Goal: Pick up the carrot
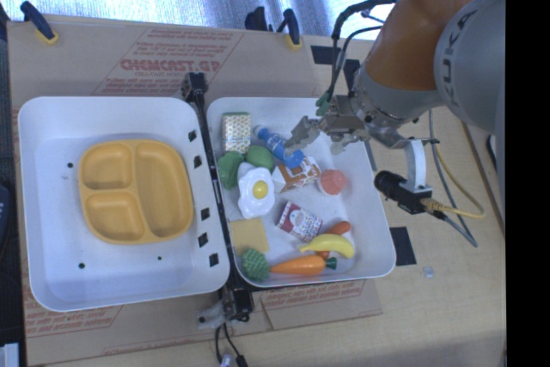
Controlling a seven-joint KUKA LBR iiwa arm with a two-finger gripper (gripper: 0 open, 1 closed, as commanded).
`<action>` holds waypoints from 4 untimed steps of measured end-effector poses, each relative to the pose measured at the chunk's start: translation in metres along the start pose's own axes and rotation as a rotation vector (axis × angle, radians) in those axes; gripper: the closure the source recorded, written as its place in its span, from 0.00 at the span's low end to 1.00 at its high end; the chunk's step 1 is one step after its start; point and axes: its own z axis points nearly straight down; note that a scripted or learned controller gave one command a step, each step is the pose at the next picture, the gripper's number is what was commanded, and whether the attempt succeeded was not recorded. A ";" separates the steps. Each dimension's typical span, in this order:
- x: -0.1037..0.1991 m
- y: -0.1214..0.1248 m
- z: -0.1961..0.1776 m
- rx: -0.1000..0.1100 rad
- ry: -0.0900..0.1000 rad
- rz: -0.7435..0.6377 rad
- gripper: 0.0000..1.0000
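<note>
The carrot (298, 266) is orange with a bushy green top and lies flat along the near wall of the right bin (375, 211), just below a yellow banana (331, 246). My gripper (325, 136) hangs over the far half of that bin, well away from the carrot, above a blue bottle (273, 143) and a small carton (301, 174). Its two fingers (302, 131) stand spread apart with nothing between them.
The right bin also holds a fried egg (256, 189), green vegetables (230, 168), a cheese slice (249, 234), a red-and-white packet (298, 221), a pink disc (333, 181) and a wrapped cracker (236, 131). A yellow divided plate (136, 189) sits in the left bin (43, 133).
</note>
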 end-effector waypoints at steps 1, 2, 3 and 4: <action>0.018 -0.037 0.101 0.002 0.000 -0.137 0.00; 0.015 -0.073 0.166 -0.021 -0.008 -0.233 0.00; 0.015 -0.071 0.166 -0.029 -0.004 -0.064 0.00; 0.022 -0.069 0.165 -0.038 -0.009 0.068 0.00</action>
